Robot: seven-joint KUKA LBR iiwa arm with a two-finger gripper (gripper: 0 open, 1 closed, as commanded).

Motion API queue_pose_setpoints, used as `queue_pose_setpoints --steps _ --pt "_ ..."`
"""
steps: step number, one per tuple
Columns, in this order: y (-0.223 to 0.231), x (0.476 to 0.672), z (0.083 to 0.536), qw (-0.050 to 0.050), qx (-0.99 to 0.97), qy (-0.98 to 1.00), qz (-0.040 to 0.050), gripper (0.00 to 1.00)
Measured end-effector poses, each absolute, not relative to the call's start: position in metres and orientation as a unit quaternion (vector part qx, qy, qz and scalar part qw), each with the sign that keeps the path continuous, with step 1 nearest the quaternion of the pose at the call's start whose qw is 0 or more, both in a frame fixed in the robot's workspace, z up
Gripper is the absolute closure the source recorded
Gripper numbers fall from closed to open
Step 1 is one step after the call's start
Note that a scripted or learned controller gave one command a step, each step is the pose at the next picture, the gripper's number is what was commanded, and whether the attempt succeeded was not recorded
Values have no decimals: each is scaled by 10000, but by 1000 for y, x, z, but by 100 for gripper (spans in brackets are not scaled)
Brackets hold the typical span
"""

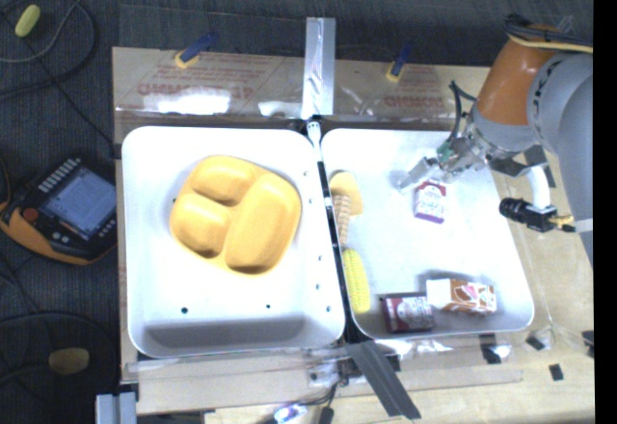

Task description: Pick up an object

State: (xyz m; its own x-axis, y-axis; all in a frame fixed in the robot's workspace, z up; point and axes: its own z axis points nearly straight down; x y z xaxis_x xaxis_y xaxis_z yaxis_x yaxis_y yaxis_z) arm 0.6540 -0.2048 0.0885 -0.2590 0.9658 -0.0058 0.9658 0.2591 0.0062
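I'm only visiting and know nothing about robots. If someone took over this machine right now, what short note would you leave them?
End effector: low in the right white bin, just above a small white-and-purple packet; no object visibly between its fingers.
Same bin: yellow corn cob, cream cone-shaped toy, dark red box, white-and-orange carton.
Left white bin: large yellow bread-shaped foam lump.
Done: nothing lifted.
Left: grasp and raise one object.

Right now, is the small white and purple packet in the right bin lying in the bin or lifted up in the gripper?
In the bin. The small white and purple packet lies on the right bin's white floor, just below the gripper, not between its fingers.
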Motion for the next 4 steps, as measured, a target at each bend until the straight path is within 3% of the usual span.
queue_pose_setpoints --steps 1,2,3,4 --pt "-204 656 101 53 6086 7934 29 100" --pt "-144 598 92 29 6904 7234 28 100" --pt "-145 597 91 35 6907 7231 20 0" --pt "-132 546 91 63 6869 7267 34 0"
